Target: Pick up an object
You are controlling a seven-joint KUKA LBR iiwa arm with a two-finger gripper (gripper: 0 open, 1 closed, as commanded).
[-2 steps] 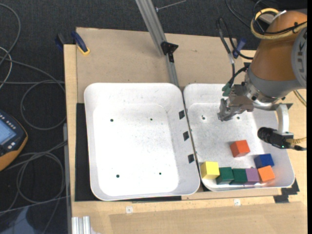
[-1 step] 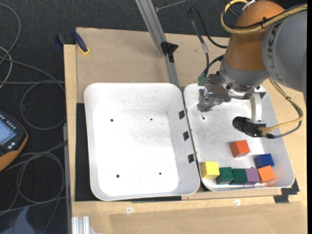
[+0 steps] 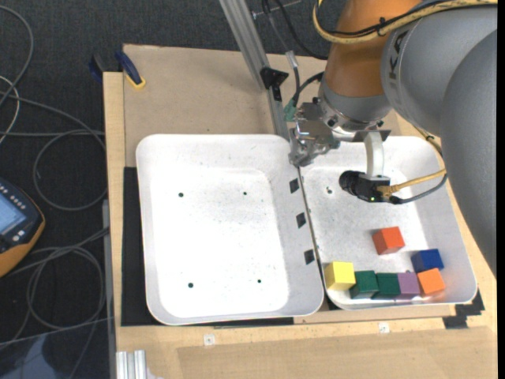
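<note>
Bins: two shallow white bins, the left bin (image 3: 150,212) and the right bin (image 3: 456,247), side by side on the bench (image 3: 197,93).
Blocks: seven, all in the right bin, toward its near end.
Colours: one red block (image 3: 387,240), one blue block (image 3: 427,260), one orange block (image 3: 431,281), one yellow block (image 3: 341,275), one purple block (image 3: 409,284), a green block (image 3: 364,283) and a second green block (image 3: 387,285).
Arrangement: yellow, both greens, purple and orange stand in a touching row along the near wall. Blue sits just behind orange, and red stands apart, farther in.
Gripper: one gripper (image 3: 302,158), above the far end of the seam between the bins, well apart from every block. Whether it is released or clenched cannot be told.
Black tabs: three black tabs (image 3: 301,219) along that seam.
Dark dots: four dark dots (image 3: 181,195) on the left bin's floor.
Clamp: one blue-and-yellow clamp (image 3: 130,68) at the bench's far left corner.
Hard to make out: the edge between the two greens is faint. The arm (image 3: 458,61) covers the right bin's far right corner. A handheld device (image 3: 12,219) is cut off by the left edge.
</note>
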